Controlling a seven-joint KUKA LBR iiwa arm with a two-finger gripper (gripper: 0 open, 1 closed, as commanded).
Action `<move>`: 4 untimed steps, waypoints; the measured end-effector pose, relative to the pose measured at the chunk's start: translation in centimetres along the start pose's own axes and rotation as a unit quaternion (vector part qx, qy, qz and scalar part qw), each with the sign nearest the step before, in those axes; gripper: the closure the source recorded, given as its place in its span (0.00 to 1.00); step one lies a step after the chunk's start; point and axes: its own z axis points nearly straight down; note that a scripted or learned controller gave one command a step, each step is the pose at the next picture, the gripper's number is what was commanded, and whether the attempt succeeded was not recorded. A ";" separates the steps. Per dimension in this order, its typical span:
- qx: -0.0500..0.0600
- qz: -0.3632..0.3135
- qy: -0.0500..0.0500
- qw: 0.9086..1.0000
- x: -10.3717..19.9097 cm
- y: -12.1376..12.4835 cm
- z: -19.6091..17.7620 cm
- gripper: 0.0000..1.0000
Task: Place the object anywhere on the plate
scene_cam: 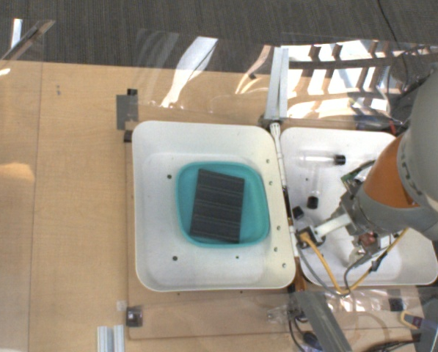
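Where the dark ribbed slab (pixel 218 206) lies: flat on the teal plate, about at its middle, long side running up the frame.
Teal plate (pixel 183 200): centre of the left bin, its rim showing around the slab.
Left bin (pixel 141 218): white, mid-frame, just beside the right bin.
Right bin (pixel 310 144): white, at the frame's right; small black bits (pixel 312 200) near its left wall.
Pincer (pixel 359 244): over the right bin, well apart from the slab; whether it is open or closed, or grips anything, cannot be told.
Arm (pixel 428 160): grey with an orange band, at the right edge.
Counter (pixel 57 196): pale wood under both bins.
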 end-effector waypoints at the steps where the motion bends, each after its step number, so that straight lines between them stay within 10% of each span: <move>1: 0.000 -0.002 0.000 1.000 0.1 0.0 -1.1 1.00; 2: -0.001 0.026 -0.001 1.000 3.0 4.6 -12.3 1.00; 3: -0.001 0.026 -0.001 1.000 3.0 4.6 -12.3 0.00; 4: -0.001 0.022 0.002 1.000 -1.4 4.8 0.3 0.00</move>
